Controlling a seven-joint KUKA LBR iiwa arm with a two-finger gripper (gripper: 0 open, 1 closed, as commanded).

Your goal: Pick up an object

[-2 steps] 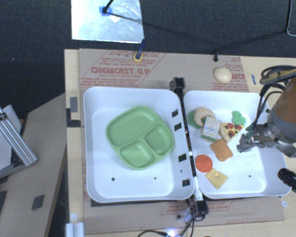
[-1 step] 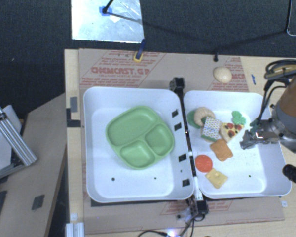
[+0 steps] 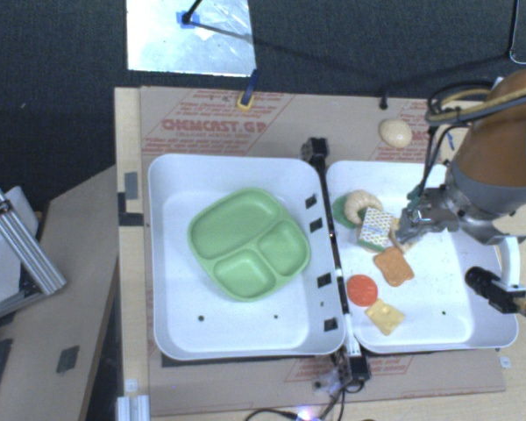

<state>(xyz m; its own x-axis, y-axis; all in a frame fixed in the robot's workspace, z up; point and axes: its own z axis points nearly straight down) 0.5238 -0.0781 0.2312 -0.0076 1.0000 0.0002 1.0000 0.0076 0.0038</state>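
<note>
Arm comes in from the right side of the table, orange band above the wrist, pincer [image 3: 409, 226] low over the right bin [image 3: 447, 323]. Pincer tip sits just beside the patterned block [image 3: 376, 227], at its right edge; could be touching, can't confirm. Can't tell whether the pincer is wide or narrow, or whether anything is gripped: the wrist body hides the tips.

Right bin contents, all in its left half:
- patterned block, tilted, near the bin's centre-left
- beige ring-shaped piece [image 3: 363, 203] on a green disc [image 3: 343, 209], toward the far-left corner, touching the block's upper edge
- orange cracker-like piece [image 3: 394, 266] just below the block
- red round piece [image 3: 362, 288] near the left wall
- yellow wedge [image 3: 385, 316] toward the near-left corner, just beside the red one

Left bin [image 3: 171, 323] holds a green three-compartment tray [image 3: 249, 243], roughly centred, rotated at an angle.

On the table behind the right bin, near the far edge: a cream egg-shaped object [image 3: 395, 132], outside both bins. Black clips [image 3: 316, 225] run along the seam between the bins.
</note>
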